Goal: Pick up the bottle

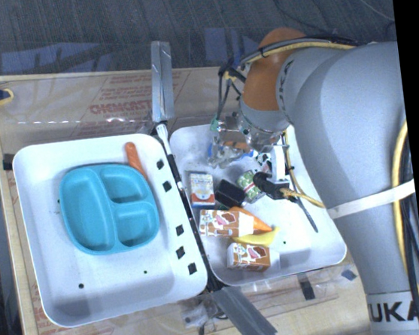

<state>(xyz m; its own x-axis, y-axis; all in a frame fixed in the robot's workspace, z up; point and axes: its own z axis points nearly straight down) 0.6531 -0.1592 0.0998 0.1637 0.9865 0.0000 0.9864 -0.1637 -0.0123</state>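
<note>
Bottle (220, 148), clear and glinting, lies at the far end of the right bin (322, 251), directly beneath my claw (230, 139); whether the claw is spread or pinching it, I cannot tell. Nearer the camera from the claw sit small cartons (231, 221), an orange wedge (256, 224) and a black block (228, 192). Left of the claw, across the divider, a blue sectioned tray (110, 207) and an orange stick (134, 160) rest in the left bin (58, 295) on the counter (73, 104).
</note>
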